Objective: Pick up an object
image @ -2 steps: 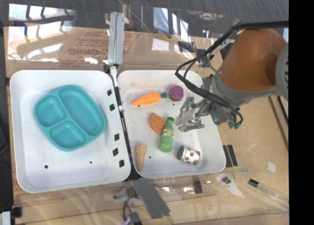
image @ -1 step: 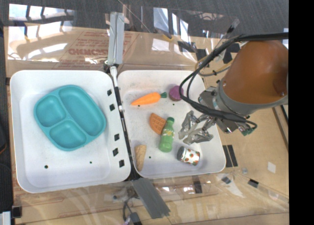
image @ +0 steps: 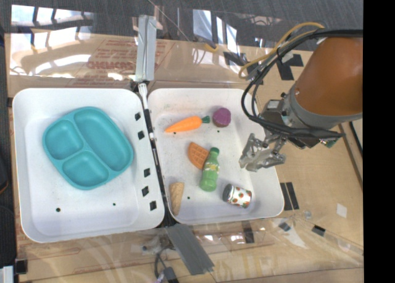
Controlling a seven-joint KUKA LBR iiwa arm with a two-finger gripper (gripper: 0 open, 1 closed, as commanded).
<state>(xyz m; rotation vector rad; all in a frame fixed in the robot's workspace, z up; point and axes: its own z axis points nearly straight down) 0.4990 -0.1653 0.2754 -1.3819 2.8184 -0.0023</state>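
Bench w/ reddish print, unreadable; pincer (image: 261,155) over right bin (image: 185,211).

1. The divided plate (image: 87,146) lies in the left bin (image: 31,214).
2. In the right bin (image: 185,97), the carrot (image: 186,125) and plum (image: 221,117) lie far.
3. The waffle piece (image: 197,154) touches the bottle (image: 210,169) on its left.
4. The cone (image: 176,196) lies near-left, the can (image: 237,196) near-right.

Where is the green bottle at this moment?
In the camera view, the green bottle lies in the right bin, near its middle. The orange waffle piece is just to its left, and the small can is at its lower right.
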